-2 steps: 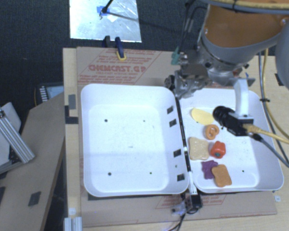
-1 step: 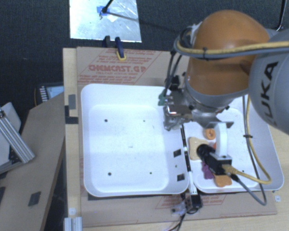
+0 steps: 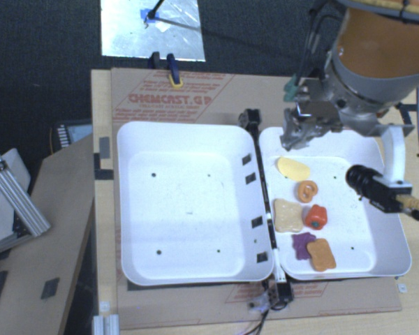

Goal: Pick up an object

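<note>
Several small food-like objects lie in the right bin (image 3: 391, 257): a yellow oval piece (image 3: 293, 168), an orange pretzel-like ring (image 3: 307, 190), a pale tan slice (image 3: 288, 216), a red-orange pepper (image 3: 316, 217), a purple piece (image 3: 304, 244) and an orange bread-shaped piece (image 3: 322, 255). My gripper (image 3: 295, 138) hangs over the far left corner of the right bin, just above and behind the yellow piece. Nothing shows between its fingers.
The left bin (image 3: 188, 201) sits beside the right one, joined by a black divider with clips (image 3: 258, 187). A black cylindrical fitting (image 3: 370, 182) on a white bracket reaches over the right bin's right side. Cardboard underlies both bins.
</note>
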You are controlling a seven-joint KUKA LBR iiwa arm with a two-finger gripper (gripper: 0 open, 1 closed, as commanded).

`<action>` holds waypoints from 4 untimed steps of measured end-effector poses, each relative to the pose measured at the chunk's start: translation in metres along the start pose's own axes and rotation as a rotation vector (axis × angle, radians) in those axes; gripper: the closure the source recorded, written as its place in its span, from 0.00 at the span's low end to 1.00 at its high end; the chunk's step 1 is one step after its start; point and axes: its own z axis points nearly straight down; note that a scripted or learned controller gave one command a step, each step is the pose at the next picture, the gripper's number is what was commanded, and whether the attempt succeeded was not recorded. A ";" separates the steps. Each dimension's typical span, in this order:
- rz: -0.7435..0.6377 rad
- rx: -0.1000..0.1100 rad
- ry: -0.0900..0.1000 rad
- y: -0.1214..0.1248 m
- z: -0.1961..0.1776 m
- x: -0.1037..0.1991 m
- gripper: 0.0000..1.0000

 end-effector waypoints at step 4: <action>-0.009 0.014 0.000 -0.001 -0.073 0.145 1.00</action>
